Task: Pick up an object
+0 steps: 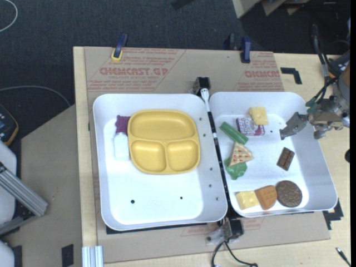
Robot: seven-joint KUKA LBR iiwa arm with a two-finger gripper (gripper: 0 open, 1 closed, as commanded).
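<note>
Toy foods (257,159) lie beneath the blurred hand (292,125)

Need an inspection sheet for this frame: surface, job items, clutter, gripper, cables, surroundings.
Surface: brown bench board printed with red lettering, bearing a left bin and a right bin side by side.
Job's things: right bin holds a yellow cube, purple-white packet, green piece, waffle wedge, brown bar, round brown cookie, orange block, pale yellow block.
Clutter: yellow divided tray in the left bin, with a purple item and white item beside it.
Gripper: gripper over the right bin's far right part, holding nothing visible.
Cables: wires at the front edge; thin white cable on the floor.
Surroundings: dark carpet; clamps on the far edge.
</note>
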